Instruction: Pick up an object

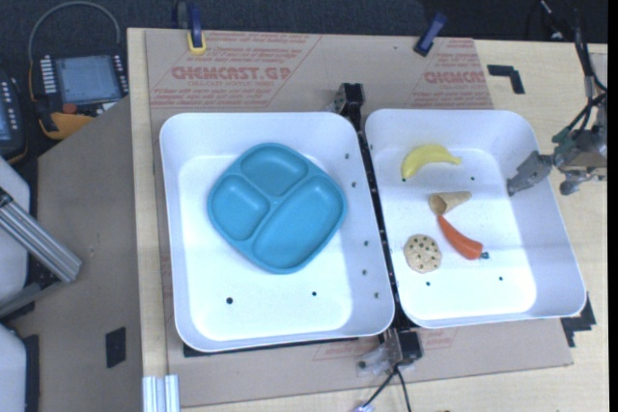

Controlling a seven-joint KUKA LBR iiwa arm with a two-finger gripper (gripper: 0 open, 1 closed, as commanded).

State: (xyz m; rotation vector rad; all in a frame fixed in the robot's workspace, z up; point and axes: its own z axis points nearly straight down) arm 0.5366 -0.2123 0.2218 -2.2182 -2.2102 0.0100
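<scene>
The right white bin (541, 299) holds a yellow banana (429, 158) near its back, a tan ice-cream cone (449, 202) in the middle, an orange carrot (460, 239) just below the cone, and a round cookie (422, 253) at the front left. My gripper (537, 172) hangs low over the right bin's right rim, well to the right of the cone and banana, touching none of them. Nothing shows in its grasp.
The left white bin (193, 304) carries a blue divided plate (277, 206) in its middle. Clamps and a black bracket (350, 96) sit along the cardboard-covered bench behind the bins. A pendant with a screen (85, 78) lies off the bench at far left.
</scene>
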